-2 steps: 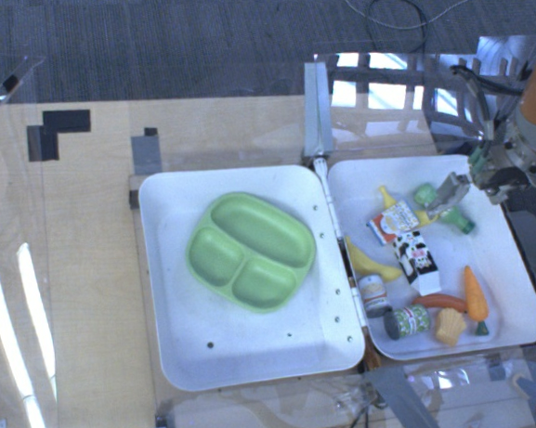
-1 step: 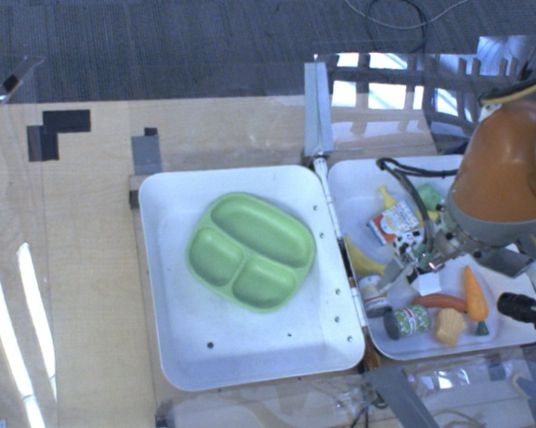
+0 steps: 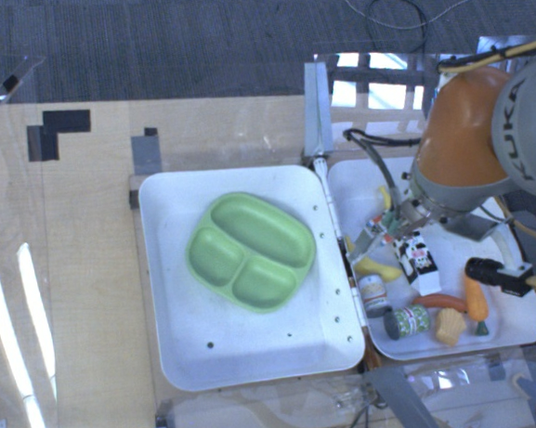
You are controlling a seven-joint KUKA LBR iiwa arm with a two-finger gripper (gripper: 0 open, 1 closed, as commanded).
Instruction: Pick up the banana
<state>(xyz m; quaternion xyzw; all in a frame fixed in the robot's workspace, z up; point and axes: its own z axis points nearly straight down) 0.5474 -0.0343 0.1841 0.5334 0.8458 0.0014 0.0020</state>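
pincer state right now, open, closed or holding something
pincer: low in the right bin above the banana; open or closed cannot be told, and nothing is seen held.

A pale wooden tabletop (image 3: 80, 299) carries two shallow white bins side by side. The left bin (image 3: 196, 354) holds a green divided plate (image 3: 251, 251) with three compartments, lying slightly tilted near the bin's middle. The grey arm with its orange band (image 3: 462, 135) reaches in from the right over the right bin (image 3: 530, 325), and the end effector (image 3: 386, 226) hangs low near that bin's left wall. Just below it lies the yellow banana (image 3: 377, 268). Nearby sit a small can (image 3: 374, 292), a green-patterned can on its side (image 3: 406, 321), a black-and-white carton (image 3: 418, 260), a carrot (image 3: 477, 300) and a tan block (image 3: 450, 327).
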